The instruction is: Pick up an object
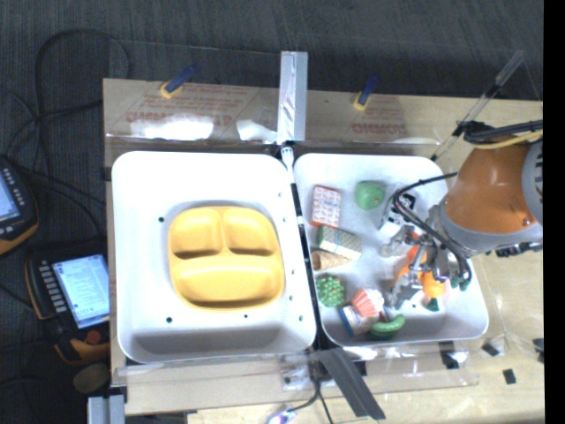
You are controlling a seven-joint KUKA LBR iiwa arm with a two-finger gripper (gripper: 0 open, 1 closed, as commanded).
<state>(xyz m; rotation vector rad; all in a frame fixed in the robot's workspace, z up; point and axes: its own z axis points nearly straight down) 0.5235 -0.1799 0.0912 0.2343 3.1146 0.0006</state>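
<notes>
My gripper [408, 272] reaches down into the right bin [459, 325] from the right, below the orange wrist band [490, 193]. Cables hide its fingertips. Right beside it lie an orange piece [431, 283], a red and white item [367, 304] and a dark green one [387, 327]. Further left in the same bin are a green ball [371, 193], a patterned box [326, 206], a striped packet [339, 242], a tan wedge [327, 260] and a green dotted round piece [329, 289]. I see nothing clearly held.
The left bin [141, 325] holds a yellow divided tray [226, 254]. A metal divider post [292, 95] stands at the back between the bins. Handheld devices [75, 291] and cables lie on the floor to the left.
</notes>
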